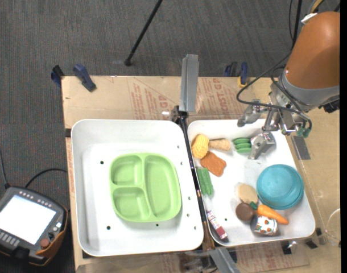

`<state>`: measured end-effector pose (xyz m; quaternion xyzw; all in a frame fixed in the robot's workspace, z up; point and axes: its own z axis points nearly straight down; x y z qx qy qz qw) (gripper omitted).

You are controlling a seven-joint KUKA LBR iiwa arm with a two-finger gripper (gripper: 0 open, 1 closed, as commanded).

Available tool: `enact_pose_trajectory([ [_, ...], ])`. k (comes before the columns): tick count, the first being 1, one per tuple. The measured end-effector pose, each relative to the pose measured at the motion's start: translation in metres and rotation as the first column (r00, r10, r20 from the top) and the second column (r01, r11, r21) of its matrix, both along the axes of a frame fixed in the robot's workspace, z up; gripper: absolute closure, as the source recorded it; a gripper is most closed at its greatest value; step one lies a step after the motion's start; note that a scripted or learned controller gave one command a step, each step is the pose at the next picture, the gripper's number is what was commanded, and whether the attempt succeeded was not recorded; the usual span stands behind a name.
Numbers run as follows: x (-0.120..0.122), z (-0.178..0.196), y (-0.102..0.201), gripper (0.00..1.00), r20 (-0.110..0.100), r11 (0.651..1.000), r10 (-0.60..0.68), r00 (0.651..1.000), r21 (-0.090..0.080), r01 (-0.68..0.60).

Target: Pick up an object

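My gripper [248,139] hangs over the back of the right bin [308,220], open, with nothing between its fingers. A green pea pod [241,145] lies just beside it, close to the lower finger [261,145]. To the left of that lie a beige piece [221,145], a yellow corn cob [199,145] and an orange-brown piece [213,164]. Nearer the front are a green bean [205,181], stacked blue bowls [280,186], a pale potato [247,192], a brown ball [244,211], a carrot [271,213] and a small patterned cup [264,226].
The left bin [85,152] holds a green divided plate [145,187]. A red and white stick [217,225] lies by the divider at the right bin's front left. A grey post [189,90] rises behind the bins. A handheld controller [25,223] sits at the lower left.
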<state>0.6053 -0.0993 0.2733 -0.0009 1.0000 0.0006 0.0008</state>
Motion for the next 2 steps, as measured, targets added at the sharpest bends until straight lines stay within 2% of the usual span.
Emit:
enact_pose_trajectory([
  [1,-0.01,-0.183,0.008,0.0,-0.011,0.984,0.178,0.984,0.005,-0.178],
  [2,0.006,-0.185,0.017,0.0,0.001,0.99,0.14,0.99,0.0,-0.14],
])
